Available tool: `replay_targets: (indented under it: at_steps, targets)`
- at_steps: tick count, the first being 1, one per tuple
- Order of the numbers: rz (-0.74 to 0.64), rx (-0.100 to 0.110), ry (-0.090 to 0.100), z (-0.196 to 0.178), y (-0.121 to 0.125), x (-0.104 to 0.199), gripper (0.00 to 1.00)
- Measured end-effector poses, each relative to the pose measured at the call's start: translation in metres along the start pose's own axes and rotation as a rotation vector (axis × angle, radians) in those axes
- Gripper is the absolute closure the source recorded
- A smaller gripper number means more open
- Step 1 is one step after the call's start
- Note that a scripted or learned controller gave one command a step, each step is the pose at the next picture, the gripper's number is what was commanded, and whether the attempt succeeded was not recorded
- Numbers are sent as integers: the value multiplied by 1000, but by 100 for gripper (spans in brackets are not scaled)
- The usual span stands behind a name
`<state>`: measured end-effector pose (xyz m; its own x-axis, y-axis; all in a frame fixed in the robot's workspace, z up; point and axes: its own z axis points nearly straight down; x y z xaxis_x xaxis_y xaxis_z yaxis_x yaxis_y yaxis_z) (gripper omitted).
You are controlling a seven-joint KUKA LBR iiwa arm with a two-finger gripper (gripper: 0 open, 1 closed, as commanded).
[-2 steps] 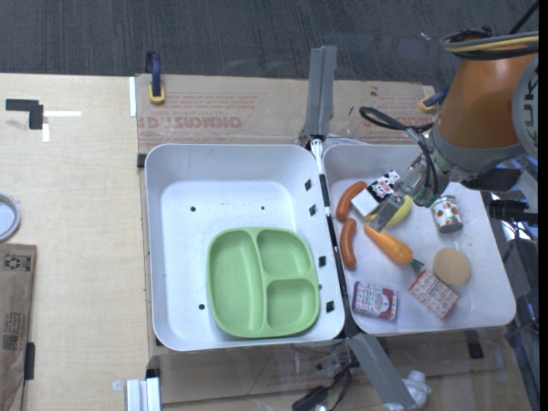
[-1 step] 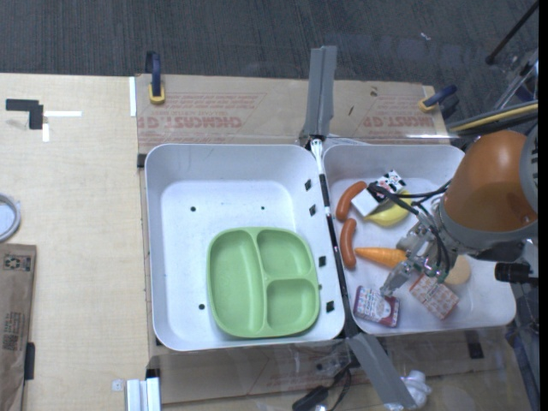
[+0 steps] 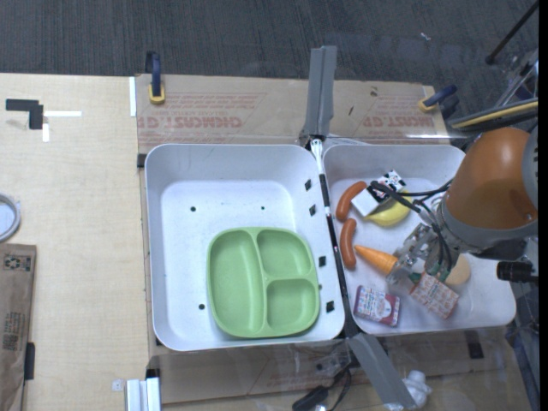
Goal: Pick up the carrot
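Arm [image 3: 488,191] reaches over the right bin [image 3: 505,315], gripper [image 3: 413,259] at the carrot [image 3: 375,257]. Whether its jaws are spread or pinching is unclear. Left bin [image 3: 171,229] has room beside the green plate [image 3: 264,282].

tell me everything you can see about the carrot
The carrot is orange, tapered, and looks like smooth plastic. It lies flat in the right bin, pointed end toward the hot dog beside it, thick end reaching the gripper, which hides the end. Whether anything grips it I can't tell.
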<state>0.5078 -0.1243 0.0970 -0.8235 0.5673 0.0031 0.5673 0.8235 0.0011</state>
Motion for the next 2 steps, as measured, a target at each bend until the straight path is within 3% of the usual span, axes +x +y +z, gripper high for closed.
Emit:
replay_targets:
  at_steps: [1,2]
  targets:
    - [-327,1,-2,-108,-34,-45,100]
    - [-300,0,0,-135,-68,-12,100]
